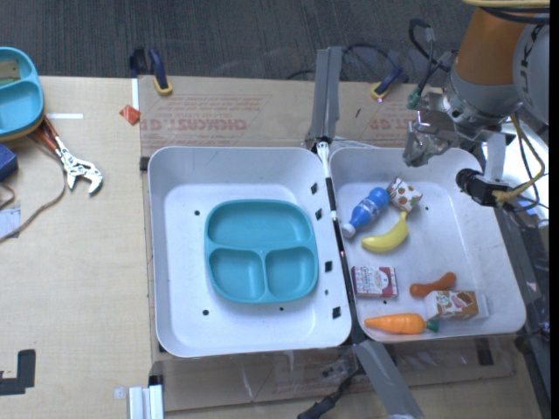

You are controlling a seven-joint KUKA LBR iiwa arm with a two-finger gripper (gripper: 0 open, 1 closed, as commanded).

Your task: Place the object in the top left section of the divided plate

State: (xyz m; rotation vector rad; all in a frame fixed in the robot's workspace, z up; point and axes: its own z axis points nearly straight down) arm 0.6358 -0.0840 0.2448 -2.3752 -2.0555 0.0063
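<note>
Gripper is hovering over the right bin's back edge holding nothing I can see, so it's needing to drop squarely over something like the banana before heading to the plate.

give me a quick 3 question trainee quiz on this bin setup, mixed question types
1. True or false: the divided plate lies in the left bin.
2. Which toy lies nearest the front rim of the right bin? A) banana B) carrot C) blue bottle
3. Fill in: the gripper hovers over the right bin's ____ edge, far or near.

Key: 1 true; 2 B; 3 far.
</note>
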